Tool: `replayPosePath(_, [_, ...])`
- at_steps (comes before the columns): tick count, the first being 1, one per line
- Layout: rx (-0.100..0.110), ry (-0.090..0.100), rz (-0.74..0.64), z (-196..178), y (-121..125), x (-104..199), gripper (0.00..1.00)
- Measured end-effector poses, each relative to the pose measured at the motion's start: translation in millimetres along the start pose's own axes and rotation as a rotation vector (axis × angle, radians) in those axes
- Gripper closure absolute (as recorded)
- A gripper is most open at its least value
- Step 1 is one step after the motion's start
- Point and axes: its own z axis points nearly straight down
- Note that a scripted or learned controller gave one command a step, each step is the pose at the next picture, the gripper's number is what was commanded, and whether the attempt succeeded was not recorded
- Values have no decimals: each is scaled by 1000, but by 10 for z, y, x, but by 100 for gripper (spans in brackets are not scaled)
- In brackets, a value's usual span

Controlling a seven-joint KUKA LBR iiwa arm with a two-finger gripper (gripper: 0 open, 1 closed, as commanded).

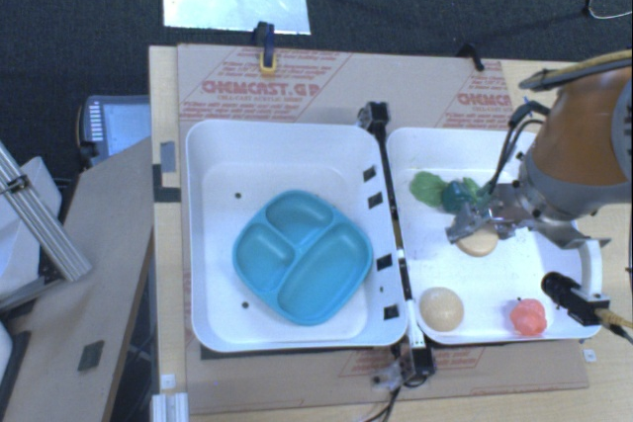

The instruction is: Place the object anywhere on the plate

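Camera view: gripper over the right bin, plate waiting in the left bin.

The gripper [473, 225] sits low near the middle of the right bin [425, 153], just above a tan piece [479, 244] and beside a green toy [429, 187]; whether its jaws are wide, narrow or holding anything cannot be told. The blue plate [303, 255] lies at the centre of the left bin [213, 153]. Risk: crowded neighbours may cause a missed or double grasp.

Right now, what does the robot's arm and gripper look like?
The arm is bulky and rounded, with an orange band above a grey wrist section. Thin dark cables loop along its left side. The gripper is grey metal, and a white bracket with a black fitting hangs below the wrist.
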Motion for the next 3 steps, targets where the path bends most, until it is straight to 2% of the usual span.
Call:
replayPosePath(2, [0,0,-1,97,-50,999,100])
replayPosePath(3, [-1,0,-1,-6,-145,1493,100])
